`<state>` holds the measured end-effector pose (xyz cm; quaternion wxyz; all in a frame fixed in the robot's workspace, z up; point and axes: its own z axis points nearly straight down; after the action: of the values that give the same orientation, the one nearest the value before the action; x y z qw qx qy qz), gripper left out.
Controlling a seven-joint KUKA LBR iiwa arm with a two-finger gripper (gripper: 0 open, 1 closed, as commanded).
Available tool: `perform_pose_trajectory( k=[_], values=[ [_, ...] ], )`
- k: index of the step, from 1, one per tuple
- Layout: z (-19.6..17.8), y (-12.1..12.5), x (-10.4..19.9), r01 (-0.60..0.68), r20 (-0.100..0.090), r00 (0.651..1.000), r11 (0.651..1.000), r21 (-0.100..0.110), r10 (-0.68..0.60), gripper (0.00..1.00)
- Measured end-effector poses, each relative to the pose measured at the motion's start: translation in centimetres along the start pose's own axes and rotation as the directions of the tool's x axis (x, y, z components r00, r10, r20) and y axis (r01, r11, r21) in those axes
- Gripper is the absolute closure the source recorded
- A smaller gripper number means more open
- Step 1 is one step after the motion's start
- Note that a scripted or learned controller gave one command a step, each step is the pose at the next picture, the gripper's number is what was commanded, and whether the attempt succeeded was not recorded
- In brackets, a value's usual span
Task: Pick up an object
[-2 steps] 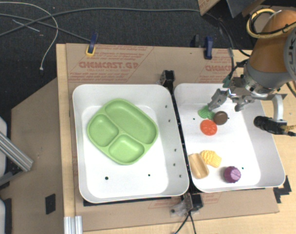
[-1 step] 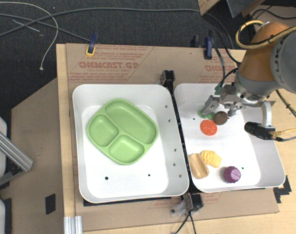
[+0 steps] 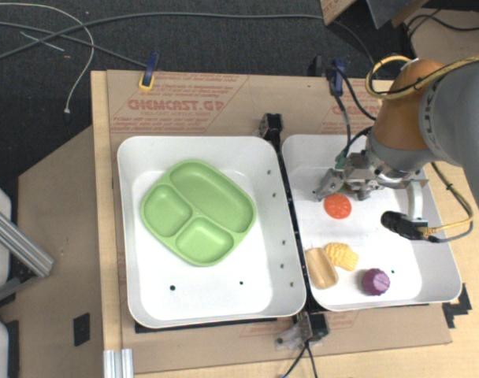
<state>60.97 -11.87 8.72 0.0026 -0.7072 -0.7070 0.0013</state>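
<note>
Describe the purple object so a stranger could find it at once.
Look in the right bin, at its near edge. The purple object sits there, right of the yellow corn and tan piece. It alone is purple and round.

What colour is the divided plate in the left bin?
Light green; the divided plate lies in the left bin, plain in the camera view.

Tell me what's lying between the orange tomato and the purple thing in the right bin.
In the camera view, a yellow corn piece lies between the tomato and the purple thing, with a tan bread roll beside it.
</note>
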Motion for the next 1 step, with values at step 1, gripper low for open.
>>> perform_pose_trajectory(
  k=[1],
  values=[
    [-1.44, 0.16, -0.01, 0.000, 0.001, 1.000, 1.000, -0.006, 0.000, 1.00]
  ],
)
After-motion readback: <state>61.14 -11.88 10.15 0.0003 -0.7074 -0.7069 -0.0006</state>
